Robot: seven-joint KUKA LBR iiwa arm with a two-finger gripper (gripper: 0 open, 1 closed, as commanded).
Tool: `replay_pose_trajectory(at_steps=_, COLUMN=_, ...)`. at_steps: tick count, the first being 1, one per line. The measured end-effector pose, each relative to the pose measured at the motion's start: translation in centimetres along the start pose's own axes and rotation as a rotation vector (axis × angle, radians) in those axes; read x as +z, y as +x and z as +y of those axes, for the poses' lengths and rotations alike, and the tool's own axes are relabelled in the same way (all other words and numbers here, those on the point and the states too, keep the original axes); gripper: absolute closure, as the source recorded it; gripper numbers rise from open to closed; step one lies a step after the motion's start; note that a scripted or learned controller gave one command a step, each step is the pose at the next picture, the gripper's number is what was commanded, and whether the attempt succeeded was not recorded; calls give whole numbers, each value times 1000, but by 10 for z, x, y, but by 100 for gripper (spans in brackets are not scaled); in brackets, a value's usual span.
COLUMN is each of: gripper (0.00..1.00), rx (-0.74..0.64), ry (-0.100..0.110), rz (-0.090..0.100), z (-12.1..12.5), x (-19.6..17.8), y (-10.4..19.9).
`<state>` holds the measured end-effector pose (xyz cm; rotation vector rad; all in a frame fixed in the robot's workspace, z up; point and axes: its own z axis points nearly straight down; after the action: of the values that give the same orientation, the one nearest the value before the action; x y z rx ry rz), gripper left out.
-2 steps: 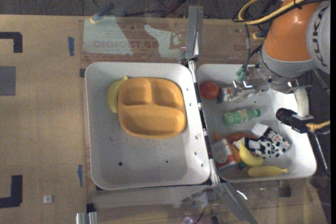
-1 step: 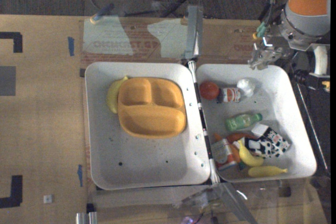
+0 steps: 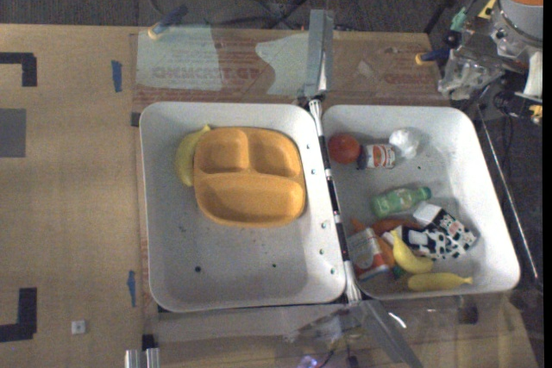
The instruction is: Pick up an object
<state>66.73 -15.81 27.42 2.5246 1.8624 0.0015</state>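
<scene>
Parked my jaws [image 3: 466, 73] off past the right bin [image 3: 483, 185] for a clear view; can't tell their state.

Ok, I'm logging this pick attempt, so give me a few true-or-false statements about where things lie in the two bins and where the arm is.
1. The orange divided tray lies in the left bin. True.
2. The red ball lies in the left bin beside the tray. False: it lies in the right bin, near its upper left corner.
3. A yellow banana peeks out from the tray's left edge. True.
4. The gripper is down among the objects in the right bin. False: it is outside the bin, beyond its upper right corner.
5. The green bottle lies in the right bin. True.
</scene>
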Motion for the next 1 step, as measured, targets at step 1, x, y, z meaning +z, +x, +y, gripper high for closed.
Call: replay_pose_trajectory(at_steps=1, gripper=100, rx=125, ry=8, rz=0, z=-15, x=42, y=-31)
